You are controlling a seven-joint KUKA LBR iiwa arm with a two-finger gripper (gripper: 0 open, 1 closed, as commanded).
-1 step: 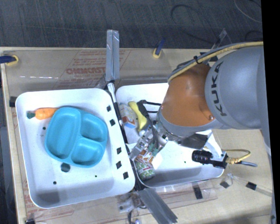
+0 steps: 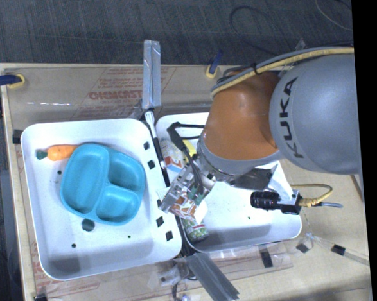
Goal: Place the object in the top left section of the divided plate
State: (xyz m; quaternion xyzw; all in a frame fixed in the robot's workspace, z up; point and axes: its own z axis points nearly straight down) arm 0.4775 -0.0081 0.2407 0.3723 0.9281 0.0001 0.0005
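The blue divided plate (image 2: 104, 183) lies in the left bin (image 2: 54, 252), with nothing in its three sections. My gripper (image 2: 184, 195) hangs low over the left edge of the right bin (image 2: 245, 229), close to the wall between the two bins. Right under it lies a colourful printed packet (image 2: 191, 211), and a small can-like piece (image 2: 198, 230) lies just below that. More printed packaging (image 2: 171, 157) shows above the gripper. The arm hides most of the right bin. I cannot make out whether the gripper holds the packet.
An orange carrot (image 2: 61, 151) lies in the left bin's top left corner, beside the plate. A small dark green thing (image 2: 87, 226) sits below the plate. The grey and orange arm (image 2: 270, 121) covers the right bin's middle.
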